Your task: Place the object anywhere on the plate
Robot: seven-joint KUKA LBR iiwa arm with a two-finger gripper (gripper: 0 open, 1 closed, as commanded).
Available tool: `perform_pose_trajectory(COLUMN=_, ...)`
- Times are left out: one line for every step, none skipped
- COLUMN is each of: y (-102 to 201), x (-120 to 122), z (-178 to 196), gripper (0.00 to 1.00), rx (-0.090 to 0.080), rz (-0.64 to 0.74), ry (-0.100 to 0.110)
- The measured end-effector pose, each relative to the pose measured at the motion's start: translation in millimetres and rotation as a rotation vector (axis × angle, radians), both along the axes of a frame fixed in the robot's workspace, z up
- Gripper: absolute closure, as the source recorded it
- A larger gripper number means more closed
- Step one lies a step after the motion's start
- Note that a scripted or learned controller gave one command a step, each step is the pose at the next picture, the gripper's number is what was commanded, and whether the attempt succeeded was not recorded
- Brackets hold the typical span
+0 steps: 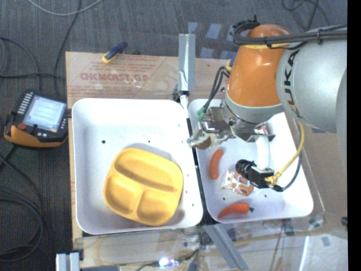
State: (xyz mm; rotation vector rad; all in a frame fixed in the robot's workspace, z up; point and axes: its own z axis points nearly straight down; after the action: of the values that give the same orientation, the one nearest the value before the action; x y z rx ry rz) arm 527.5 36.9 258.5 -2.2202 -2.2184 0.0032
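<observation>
A yellow plate point(144, 186) with three compartments lies in the left bin point(90, 123), toward its front. In the right bin point(293, 202) lie an orange sausage-shaped piece point(215, 164), a red-orange pepper point(233, 209) near the front wall and a small printed packet point(236, 183). My gripper point(199, 135) hangs low over the right bin's left edge, close to the wall between the bins. A small brown thing point(205, 144) shows just under it, and I cannot tell whether it is held. The arm's orange band hides the back of the right bin.
A teach pendant point(37, 119) lies on the floor to the left of the bench. Behind the bins are a cardboard sheet point(118, 78) and a blue and yellow tool point(114, 51). A metal post point(184, 66) stands at the back between the bins.
</observation>
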Motion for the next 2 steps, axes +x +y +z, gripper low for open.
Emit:
perform_pose_trajectory(y=34.5, x=10.6, z=-23.9, gripper=1.00, rx=0.000, rz=0.218, ry=0.001)
perform_pose_trajectory(y=52.5, x=-25.2, z=-76.3, gripper=1.00, rx=0.001, rz=0.279, ry=0.002)
